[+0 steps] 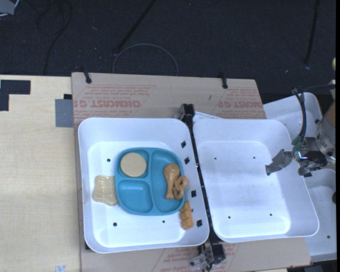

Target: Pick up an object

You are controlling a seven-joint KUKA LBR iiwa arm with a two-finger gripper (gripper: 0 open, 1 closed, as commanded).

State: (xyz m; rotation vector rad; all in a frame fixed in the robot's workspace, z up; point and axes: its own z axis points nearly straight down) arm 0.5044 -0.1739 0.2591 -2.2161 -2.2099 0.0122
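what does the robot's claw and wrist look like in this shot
The claw is a small grey metal piece, angular and blurred. Behind it sits a darker, boxy wrist block with some pale and green spots. A thin black cable arcs up from it.

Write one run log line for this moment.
gripper: over right bin, nothing between fingers | blue tray in left bin: round biscuit, pretzel | task: not done
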